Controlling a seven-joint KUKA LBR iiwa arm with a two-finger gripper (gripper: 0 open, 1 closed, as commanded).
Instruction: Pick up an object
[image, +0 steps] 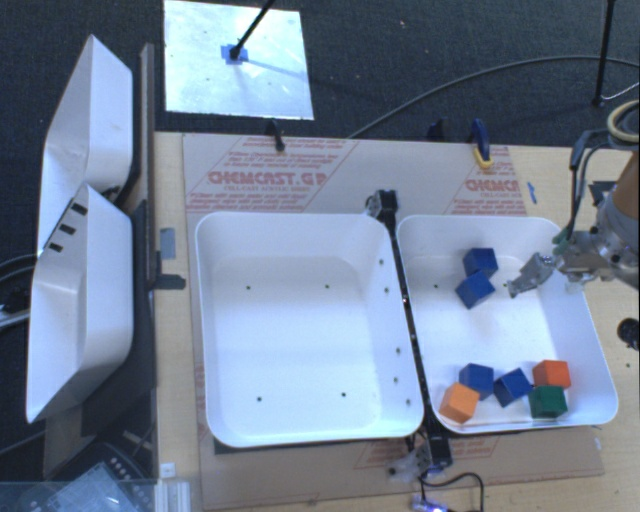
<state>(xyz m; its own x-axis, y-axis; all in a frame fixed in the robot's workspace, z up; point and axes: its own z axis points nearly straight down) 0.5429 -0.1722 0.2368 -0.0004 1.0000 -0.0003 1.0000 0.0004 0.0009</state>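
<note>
Blocks lie in the right bin (578, 330), two blue ones (478, 276) near its far side and six-coloured cluster (508, 386) along its near edge, while the gripper (527, 277) hovers beside the blue pair, its jaws apart on nothing

Grey metal pincer (522, 284) with slim pale fingers, bulky grey wrist block with small dark fittings behind it, orange band above, looped pale cable beside the arm
</note>
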